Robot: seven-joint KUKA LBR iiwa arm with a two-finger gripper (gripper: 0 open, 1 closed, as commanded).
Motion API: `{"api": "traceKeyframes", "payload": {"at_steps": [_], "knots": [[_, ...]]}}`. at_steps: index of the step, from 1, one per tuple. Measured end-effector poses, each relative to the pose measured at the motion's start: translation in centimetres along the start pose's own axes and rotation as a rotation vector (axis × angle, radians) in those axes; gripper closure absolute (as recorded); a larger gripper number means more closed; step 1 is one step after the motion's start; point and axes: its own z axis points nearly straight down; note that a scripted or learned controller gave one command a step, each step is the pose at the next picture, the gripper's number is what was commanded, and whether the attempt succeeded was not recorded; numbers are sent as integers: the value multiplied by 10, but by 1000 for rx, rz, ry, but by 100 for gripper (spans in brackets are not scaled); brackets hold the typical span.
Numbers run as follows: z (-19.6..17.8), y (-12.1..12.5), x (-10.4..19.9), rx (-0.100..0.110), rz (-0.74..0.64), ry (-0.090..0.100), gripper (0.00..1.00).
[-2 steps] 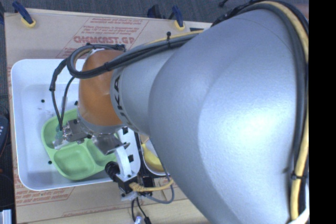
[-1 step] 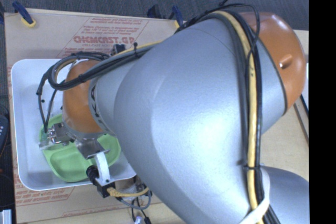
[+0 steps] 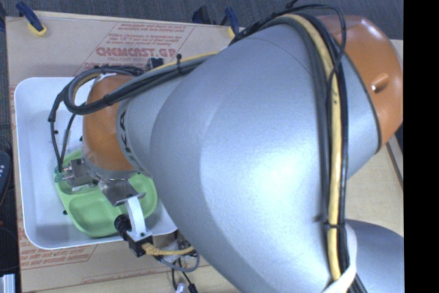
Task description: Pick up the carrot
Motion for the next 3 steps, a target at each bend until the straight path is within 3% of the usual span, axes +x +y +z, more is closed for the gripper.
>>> {"api": "traceKeyframes", "payload": {"at_steps": [1, 2, 3], "knots": [[-103, 26, 3, 18, -344, -1, 100], [-146, 72, -6, 18, -409, 0, 100], [-230, 97, -27, 18, -147, -5, 100]]}}
